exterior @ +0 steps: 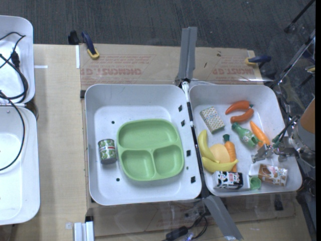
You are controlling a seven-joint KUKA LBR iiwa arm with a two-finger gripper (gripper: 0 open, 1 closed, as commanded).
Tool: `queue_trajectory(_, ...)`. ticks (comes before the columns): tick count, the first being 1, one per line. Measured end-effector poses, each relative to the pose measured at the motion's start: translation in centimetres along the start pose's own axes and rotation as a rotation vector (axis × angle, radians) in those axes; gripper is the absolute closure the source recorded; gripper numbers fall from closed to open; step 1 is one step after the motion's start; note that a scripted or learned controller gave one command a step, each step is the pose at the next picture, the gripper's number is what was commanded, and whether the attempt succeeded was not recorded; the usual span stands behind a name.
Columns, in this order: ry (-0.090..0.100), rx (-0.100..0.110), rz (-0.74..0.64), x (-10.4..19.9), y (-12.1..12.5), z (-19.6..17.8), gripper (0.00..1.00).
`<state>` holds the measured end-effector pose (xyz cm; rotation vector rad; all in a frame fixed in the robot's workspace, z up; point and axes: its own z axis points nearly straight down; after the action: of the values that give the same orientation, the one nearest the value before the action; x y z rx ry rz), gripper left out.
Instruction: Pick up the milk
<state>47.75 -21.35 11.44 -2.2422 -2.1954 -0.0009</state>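
The milk carton point(229, 179), a small black-and-white box with a cow pattern, lies on its side in the right bin point(281, 100), against the front wall and toward that bin's front left corner. Just above it rest a banana point(210, 152) and an orange-yellow fruit piece point(220, 152), both very near the carton's upper edge. To its right are a small green lid-like item point(255, 183) and a brown juice carton point(274, 174), which sits in the front right corner. Further back in the same bin lie a green bottle point(245, 135), carrots point(239, 110) and a patterned box point(212, 119).

The gripper point(268, 151) is at the right side of this bin, low over the area between the green bottle and the juice carton, apart from the milk. Nothing is seen between the jaws, but whether they are spread or closed cannot be told from this view.

The step seems to be the approach: the milk is not yet grasped. The next move probably calls for a shift toward the front left corner and a descent over the carton, with the jaws set across its narrow sides, avoiding the banana and the bin wall.

The left bin point(95, 134) carries a green divided plate point(150, 148) and a small can point(107, 150).
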Motion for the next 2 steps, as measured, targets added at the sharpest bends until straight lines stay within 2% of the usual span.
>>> queue_trajectory(1,-0.001,0.001,-0.139,0.6,0.0,2.3,0.0)
queue_trajectory(2,-0.002,0.0,-0.17,4.1,-0.1,2.3,0.0)
